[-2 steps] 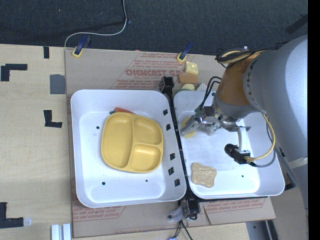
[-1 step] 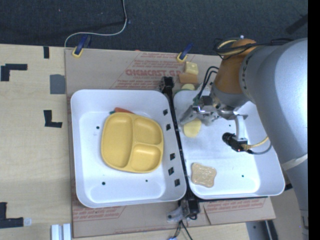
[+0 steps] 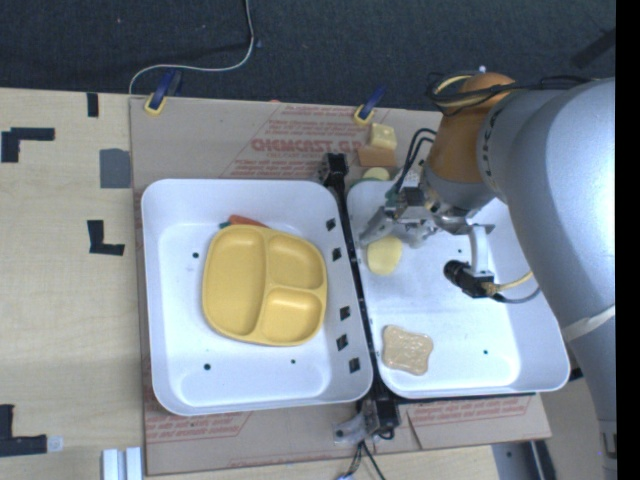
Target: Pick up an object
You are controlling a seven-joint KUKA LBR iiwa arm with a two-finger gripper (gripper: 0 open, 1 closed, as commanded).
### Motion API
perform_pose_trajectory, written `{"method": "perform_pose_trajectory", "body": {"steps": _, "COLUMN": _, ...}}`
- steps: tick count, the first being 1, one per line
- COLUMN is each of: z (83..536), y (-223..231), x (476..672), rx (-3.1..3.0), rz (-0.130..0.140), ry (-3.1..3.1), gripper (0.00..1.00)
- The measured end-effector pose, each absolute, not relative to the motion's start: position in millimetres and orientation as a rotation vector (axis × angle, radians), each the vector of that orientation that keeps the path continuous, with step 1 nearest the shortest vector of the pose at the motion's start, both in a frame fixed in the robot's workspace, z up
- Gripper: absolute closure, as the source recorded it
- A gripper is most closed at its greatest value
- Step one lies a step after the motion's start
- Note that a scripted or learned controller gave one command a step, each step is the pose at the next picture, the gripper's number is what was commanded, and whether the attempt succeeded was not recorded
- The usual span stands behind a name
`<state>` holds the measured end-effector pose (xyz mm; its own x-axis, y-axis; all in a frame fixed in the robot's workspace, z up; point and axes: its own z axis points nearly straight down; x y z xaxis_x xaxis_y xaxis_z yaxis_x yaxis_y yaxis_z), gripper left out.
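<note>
In the right bin (image 3: 500, 363) a small round pale-yellow object (image 3: 385, 257) lies near the left wall. My gripper (image 3: 398, 230) hangs just above and behind it, open, with nothing between its fingers. A flat tan piece shaped like toast (image 3: 407, 349) lies toward the front of the same bin. In the left bin (image 3: 175, 368) sits a yellow divided plate (image 3: 265, 284), and a red thing (image 3: 243, 221) peeks out from under its far edge.
A tan block (image 3: 379, 145) and a small pale round thing (image 3: 375, 175) sit on the cardboard behind the right bin. A black divider (image 3: 345, 268) runs between the bins. The grey arm (image 3: 560, 198) covers the right bin's far right side.
</note>
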<state>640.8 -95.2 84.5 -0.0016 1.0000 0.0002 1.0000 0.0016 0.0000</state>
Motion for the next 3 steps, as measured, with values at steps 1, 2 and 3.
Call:
{"method": "perform_pose_trajectory", "body": {"steps": 1, "z": 84.3, "y": -95.5, "x": 650.1, "rx": -2.219, "rz": 0.000, "ry": -2.223, "gripper": 0.00}}
{"method": "perform_pose_trajectory", "body": {"steps": 2, "z": 84.5, "y": -99.4, "x": 647.5, "rx": -2.221, "rz": 0.002, "ry": -2.223, "gripper": 0.00}}
{"method": "perform_pose_trajectory", "body": {"steps": 3, "z": 84.6, "y": -97.7, "x": 641.9, "rx": -2.222, "rz": 0.002, "ry": -2.223, "gripper": 0.00}}
